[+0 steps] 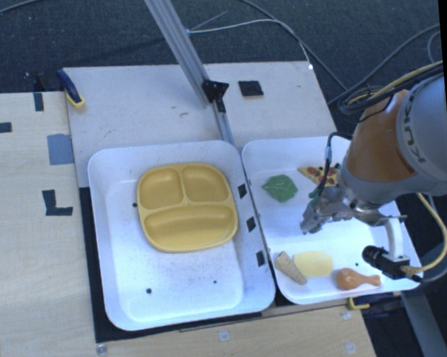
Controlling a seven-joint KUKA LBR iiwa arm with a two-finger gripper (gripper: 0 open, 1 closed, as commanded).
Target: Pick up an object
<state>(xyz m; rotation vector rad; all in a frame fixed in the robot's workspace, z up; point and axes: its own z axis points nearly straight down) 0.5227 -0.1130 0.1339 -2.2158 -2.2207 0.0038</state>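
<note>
While you look down on the bench, you see the arm (396,147) reaching in from the right over the right bin (254,157), its orange band above the wrist. Your gripper (314,220) sits low near the bin's middle, and you cannot tell how its claw is set, because the dark tip blurs into the wrist. Nothing shows between its fingers. A green leaf (279,187) lies just left of and above the tip, apart from it. A pizza slice (314,174) lies near the wrist, partly hidden by it. Nearer the front edge you have a cone (290,268) touching a yellow piece (314,264), and a drumstick (355,279) just beside them. The left bin (103,223) bears a yellow divided plate (186,206), lying flat.
</note>
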